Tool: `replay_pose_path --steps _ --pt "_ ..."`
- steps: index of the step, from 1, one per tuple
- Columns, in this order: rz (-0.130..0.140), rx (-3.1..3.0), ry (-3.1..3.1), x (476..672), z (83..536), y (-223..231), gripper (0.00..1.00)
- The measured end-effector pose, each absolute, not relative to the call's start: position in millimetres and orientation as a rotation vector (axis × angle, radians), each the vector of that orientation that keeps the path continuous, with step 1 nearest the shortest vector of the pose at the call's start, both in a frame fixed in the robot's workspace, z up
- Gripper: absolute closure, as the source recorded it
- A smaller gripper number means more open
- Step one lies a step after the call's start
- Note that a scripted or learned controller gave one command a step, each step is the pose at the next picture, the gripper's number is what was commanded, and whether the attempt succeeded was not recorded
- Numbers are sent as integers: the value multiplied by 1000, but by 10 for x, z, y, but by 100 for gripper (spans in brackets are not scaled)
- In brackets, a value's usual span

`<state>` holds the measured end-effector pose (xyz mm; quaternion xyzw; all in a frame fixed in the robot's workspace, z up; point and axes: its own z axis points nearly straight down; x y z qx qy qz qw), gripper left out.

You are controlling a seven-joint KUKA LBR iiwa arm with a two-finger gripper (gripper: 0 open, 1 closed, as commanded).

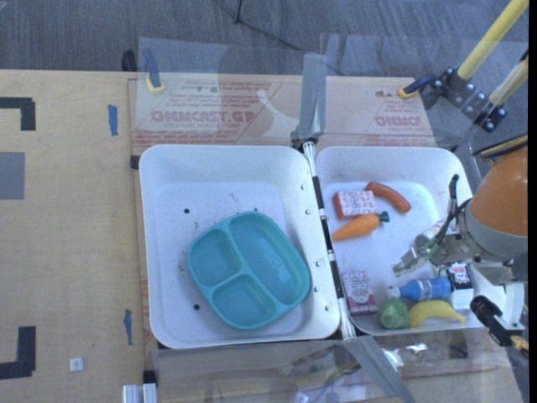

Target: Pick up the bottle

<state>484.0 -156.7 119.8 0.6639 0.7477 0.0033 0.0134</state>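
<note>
Bottle-wise, that small blue plastic bottle (pixel 426 290) lying just above the yellow banana (pixel 437 311) looks light and slick, so grab mid-body; the metal two-finger gripper (pixel 417 254) hovers just above it, can't tell its state.

A pale wooden table (pixel 67 250) fills the left and middle of the view, marked with black tape corners (pixel 23 112), short blue tape strips (pixel 112 119) and a grey square patch (pixel 12 175) at its left edge. A brown cardboard sheet with red lettering (pixel 201 114) lies flat on it under clear plastic panels (pixel 252 65). Beyond the table's far edge runs dark grey carpet (pixel 101 11), crossed by a thin black cable (pixel 243 7). At the upper right, yellow poles (pixel 502 23) slant in, joined by a black clamp (pixel 466 95). The light is even and soft.
</note>
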Motion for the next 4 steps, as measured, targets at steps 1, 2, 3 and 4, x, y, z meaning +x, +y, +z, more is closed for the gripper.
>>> replay_pose_path --steps 1,2,3,4 --pt "3 1772 2583 4817 887 -1345 0" --pt "18 1772 2577 4851 1005 -1328 100" --pt "1 1901 2499 4804 2604 -548 100" --pt "1 1841 2541 4806 4051 -1280 100"
